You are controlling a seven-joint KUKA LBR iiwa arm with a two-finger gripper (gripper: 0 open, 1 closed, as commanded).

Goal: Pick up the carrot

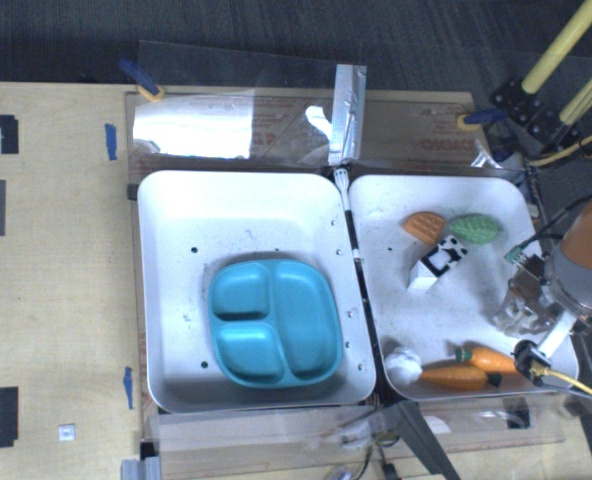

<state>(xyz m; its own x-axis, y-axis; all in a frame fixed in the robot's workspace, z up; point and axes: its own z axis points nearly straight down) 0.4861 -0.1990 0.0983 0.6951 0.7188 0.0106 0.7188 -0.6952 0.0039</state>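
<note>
Wooden bench, two white bins side by side, and all the action is in the right bin (376,298). The gripper (521,310) sits by that bin's right wall, just above the carrot (491,360), and honestly we can't tell if it's spread or closed, it's a blurry metallic lump from up here. Nothing orange shows inside it, so we'd call the carrot not picked yet. It's lying flat along the near wall, down in the right corner, with a second longish orange thing (448,375) right against it and a white bulb (404,365) at that one's left end. For a clean grab we'd drop straight onto the carrot's middle and close across its width, staying off the neighbour and the bin wall, since that corner is tight. The arm (581,268) comes in from the right edge, wrist pointing down. Further out, a blue plate (276,320) sits in the left bin (176,218).
</note>
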